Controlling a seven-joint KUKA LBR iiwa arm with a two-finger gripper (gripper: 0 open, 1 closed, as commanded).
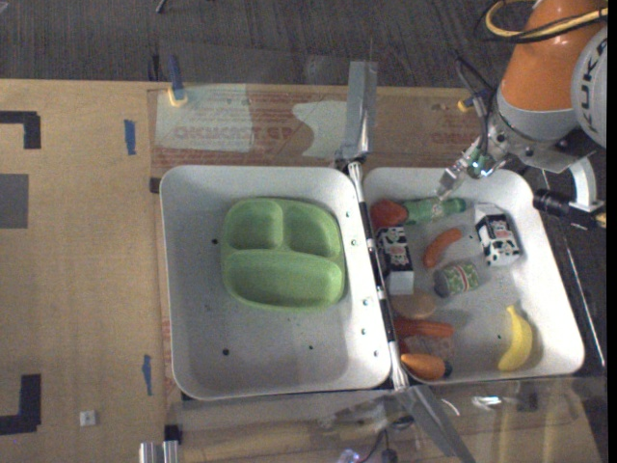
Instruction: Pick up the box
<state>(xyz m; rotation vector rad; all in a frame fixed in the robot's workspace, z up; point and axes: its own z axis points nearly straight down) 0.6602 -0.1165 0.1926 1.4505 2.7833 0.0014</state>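
Here pincer point(455, 178) hovers over green bottle point(433, 206), finger gap can't tell; box point(497, 238) apart.

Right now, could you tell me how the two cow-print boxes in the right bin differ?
The left box lies against the bin's left wall, long side running up and down the view; the right box lies in the open, near the far right corner, and looks shorter. Both are white with black patches.

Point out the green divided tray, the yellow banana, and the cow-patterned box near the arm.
green divided tray point(283, 254), camera view, centre ridge
yellow banana point(518, 340), camera view, mid-curve
cow-patterned box point(497, 237), camera view, top face
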